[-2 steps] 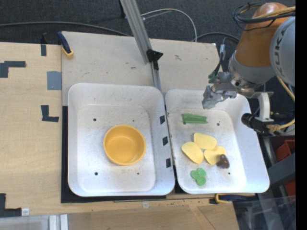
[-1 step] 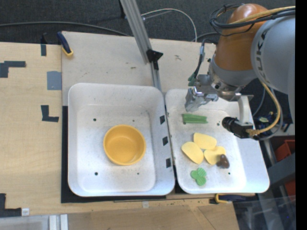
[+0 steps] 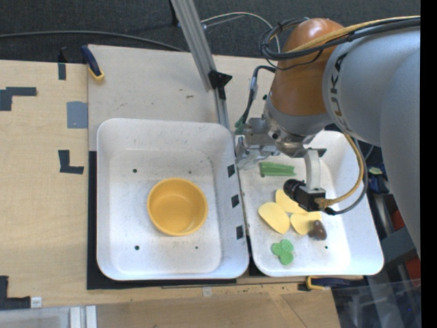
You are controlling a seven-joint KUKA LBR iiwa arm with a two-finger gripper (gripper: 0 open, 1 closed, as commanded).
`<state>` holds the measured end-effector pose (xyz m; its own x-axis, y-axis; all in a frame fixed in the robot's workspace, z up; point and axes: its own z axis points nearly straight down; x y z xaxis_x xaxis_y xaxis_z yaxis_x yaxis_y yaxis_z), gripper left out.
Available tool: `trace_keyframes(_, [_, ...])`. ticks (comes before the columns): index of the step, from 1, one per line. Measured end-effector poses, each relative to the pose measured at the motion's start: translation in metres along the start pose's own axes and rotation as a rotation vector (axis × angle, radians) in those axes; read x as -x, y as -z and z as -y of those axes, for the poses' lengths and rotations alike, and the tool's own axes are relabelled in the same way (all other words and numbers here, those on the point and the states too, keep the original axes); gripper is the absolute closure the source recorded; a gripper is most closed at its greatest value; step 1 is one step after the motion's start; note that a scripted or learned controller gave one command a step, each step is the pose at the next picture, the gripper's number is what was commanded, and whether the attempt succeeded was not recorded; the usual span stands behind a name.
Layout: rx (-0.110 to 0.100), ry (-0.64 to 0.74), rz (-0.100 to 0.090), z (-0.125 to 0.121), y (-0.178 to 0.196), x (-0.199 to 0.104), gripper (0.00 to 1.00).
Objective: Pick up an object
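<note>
With the claw point(image 3: 276, 157) low over the right bin point(image 3: 355, 255), grip state not discernible, a green block point(image 3: 276, 169) just beneath could be knocked toward the crowded yellow pieces point(image 3: 274, 217).

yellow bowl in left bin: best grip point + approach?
Take the yellow bowl by its rim, probably the right edge nearest the arm, coming straight down with one finger inside and one outside. It sits upright, mouth open, alone in the left bin, too wide to span.
</note>
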<state>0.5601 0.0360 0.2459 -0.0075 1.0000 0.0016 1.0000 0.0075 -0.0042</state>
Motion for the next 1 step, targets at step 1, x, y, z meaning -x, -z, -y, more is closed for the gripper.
trace_keyframes(1, [0.002, 0.001, 0.0, 0.0104, 0.0039, -0.0562, 1.0])
